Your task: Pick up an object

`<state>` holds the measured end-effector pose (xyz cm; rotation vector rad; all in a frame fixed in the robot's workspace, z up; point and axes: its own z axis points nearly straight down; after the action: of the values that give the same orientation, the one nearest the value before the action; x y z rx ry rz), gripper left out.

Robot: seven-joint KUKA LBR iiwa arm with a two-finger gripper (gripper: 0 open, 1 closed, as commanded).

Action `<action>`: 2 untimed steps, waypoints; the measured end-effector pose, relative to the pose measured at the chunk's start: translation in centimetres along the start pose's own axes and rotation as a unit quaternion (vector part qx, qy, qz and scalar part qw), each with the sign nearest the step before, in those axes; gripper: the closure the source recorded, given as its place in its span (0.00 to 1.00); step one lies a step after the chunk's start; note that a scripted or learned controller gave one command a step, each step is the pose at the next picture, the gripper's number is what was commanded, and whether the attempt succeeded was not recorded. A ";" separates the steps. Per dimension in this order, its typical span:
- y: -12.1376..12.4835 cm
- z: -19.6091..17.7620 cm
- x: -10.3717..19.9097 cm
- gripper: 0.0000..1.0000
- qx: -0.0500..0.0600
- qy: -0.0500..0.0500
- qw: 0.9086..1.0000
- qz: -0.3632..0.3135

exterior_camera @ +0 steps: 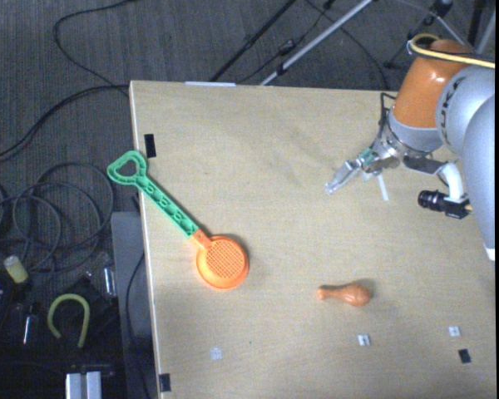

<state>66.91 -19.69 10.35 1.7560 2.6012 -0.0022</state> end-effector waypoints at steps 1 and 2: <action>0.9 1.9 2.5 0.00 0.000 0.001 0.999 -0.039; 1.0 0.9 2.5 1.00 -0.001 0.001 0.999 -0.038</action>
<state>66.94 -16.94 9.47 1.6548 2.6664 0.0024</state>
